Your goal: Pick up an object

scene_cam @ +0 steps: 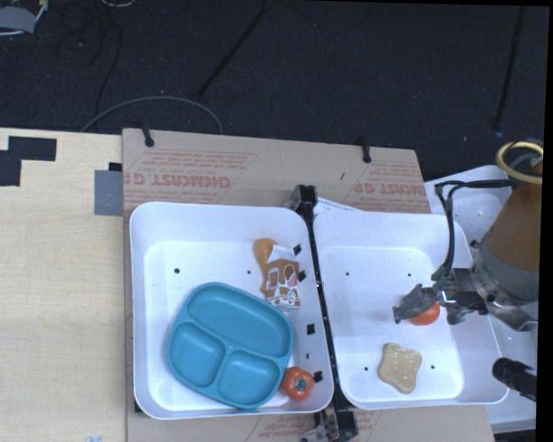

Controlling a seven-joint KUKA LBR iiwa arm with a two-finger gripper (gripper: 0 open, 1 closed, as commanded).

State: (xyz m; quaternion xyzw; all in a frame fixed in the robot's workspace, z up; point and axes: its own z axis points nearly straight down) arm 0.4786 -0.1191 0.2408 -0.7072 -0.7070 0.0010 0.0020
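This looks like a robotics lab rather than a home or shop. Two white bins [224, 221] sit side by side on a cardboard sheet [260, 170] atop a pale wooden bench [48, 280] in the middle of the frame. Loose cables [154, 102] trail over dark carpet [309, 72] along the top. The grey and orange robot arm [516, 233] enters at the right edge, and the bins hold toy food and a blue plastic tray [229, 345].
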